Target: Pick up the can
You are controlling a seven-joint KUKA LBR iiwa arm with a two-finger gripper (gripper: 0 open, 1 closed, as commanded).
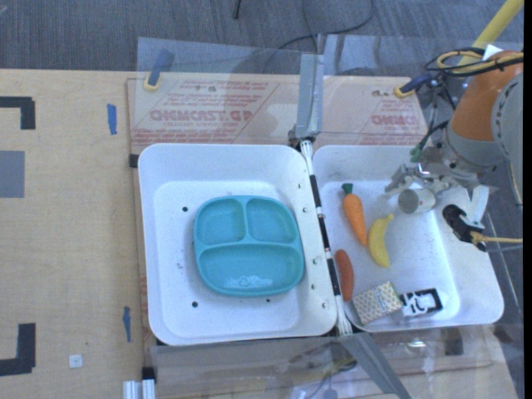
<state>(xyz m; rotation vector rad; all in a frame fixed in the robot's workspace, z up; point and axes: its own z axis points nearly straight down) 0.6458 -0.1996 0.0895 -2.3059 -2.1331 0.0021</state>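
A small grey can shows at the upper part of the right bin, just right of the banana's top. My gripper comes in from the right under the orange-banded wrist and sits directly over the can. Its metal fingers stand on either side of the can, which appears gripped between them. I cannot tell whether the can is lifted off the bin floor.
In the right bin lie a carrot, a banana, a reddish sausage-shaped piece, a tan box and a black-and-white item. The left bin holds a teal divided plate. Cables hang by the wrist.
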